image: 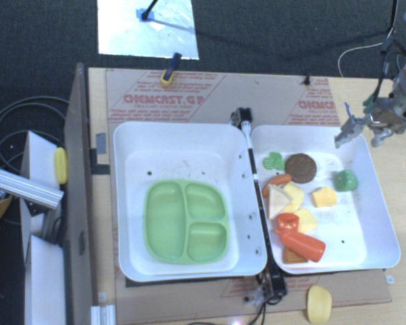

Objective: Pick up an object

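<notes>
The right bin (pixel 375 239) holds several toy foods: a brown round patty (pixel 300 167), a green leafy piece (pixel 274 161), a green ball-like piece (pixel 346 180), a yellow cube (pixel 324 197), a red cylinder (pixel 300 244), a white wedge (pixel 279 200) and pale yellow pieces (pixel 295 195). My gripper (pixel 362 133) hangs at the bin's far right corner, above its rim, with its two fingers spread apart and nothing between them. It is to the right of the patty and above the green ball-like piece.
The left bin (pixel 132 147) holds a green divided tray (pixel 187 221). A yellow piece (pixel 318 303) lies on the bench in front of the right bin. A black divider (pixel 255 181) runs between the bins. Cables and a white box sit at the far left.
</notes>
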Controlling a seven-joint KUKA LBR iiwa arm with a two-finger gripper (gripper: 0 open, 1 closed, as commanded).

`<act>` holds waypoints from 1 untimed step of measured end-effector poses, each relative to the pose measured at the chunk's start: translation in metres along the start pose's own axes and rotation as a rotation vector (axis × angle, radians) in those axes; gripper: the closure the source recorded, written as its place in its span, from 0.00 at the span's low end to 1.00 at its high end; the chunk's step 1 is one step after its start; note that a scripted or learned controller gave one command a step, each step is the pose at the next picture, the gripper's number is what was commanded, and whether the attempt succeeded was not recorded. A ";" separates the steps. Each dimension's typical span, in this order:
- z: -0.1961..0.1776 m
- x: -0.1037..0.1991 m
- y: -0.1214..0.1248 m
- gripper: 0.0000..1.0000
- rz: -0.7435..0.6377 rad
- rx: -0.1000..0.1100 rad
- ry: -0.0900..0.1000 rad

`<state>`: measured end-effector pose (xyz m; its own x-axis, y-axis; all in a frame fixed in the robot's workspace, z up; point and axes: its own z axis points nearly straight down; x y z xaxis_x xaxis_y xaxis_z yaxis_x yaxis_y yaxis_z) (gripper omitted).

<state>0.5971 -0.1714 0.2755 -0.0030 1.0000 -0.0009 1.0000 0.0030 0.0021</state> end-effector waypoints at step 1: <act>0.117 0.052 -0.018 0.00 -0.004 0.004 0.003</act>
<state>0.5796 -0.1198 0.1584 -0.0066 1.0000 0.0022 1.0000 0.0066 -0.0021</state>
